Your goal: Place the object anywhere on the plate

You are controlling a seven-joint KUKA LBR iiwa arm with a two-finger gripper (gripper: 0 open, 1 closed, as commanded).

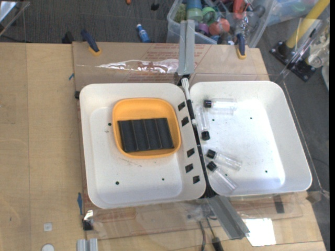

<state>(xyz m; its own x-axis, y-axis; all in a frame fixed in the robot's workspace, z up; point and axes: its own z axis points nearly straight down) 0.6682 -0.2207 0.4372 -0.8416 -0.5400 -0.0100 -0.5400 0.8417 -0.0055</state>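
An orange, rounded-square plate (143, 105) sits in the left white bin (104, 187), slightly left of the bin's middle. A black ribbed rectangular object (145, 134) lies flat on the plate, covering most of its lower half, with its long side running left to right. Nothing is touching the black object.
The right white bin (272, 135) holds several clear tubes with black caps, such as one tube (220, 106) near the top and another tube (225, 160) lower down, all near its left wall. A grey bar (186, 48) runs back from the seam between the bins. A clear box of toys (225, 7) stands behind the bench.
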